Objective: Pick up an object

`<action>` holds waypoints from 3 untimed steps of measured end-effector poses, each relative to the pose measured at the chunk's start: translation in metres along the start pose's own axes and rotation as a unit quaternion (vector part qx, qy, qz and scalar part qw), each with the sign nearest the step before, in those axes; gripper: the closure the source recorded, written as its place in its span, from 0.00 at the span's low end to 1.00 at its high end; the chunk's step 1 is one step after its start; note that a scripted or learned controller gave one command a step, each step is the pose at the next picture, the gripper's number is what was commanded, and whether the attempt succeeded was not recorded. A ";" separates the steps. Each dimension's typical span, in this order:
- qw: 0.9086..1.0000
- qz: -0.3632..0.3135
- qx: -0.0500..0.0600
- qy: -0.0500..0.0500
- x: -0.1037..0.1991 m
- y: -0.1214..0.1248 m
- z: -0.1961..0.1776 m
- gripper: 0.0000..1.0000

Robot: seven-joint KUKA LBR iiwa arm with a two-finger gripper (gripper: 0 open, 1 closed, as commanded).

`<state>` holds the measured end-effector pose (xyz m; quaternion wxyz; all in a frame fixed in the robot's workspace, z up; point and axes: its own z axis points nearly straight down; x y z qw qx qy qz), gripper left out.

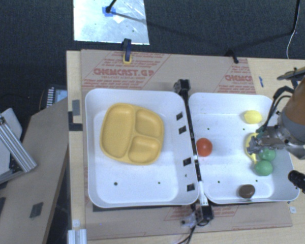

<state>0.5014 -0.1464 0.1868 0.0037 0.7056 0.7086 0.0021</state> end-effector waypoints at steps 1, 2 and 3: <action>1.000 0.000 0.001 0.000 0.000 0.002 -0.032 1.00; 1.000 -0.003 0.003 0.002 0.045 0.018 -0.042 1.00; 1.000 -0.003 0.003 0.002 0.102 0.026 -0.040 1.00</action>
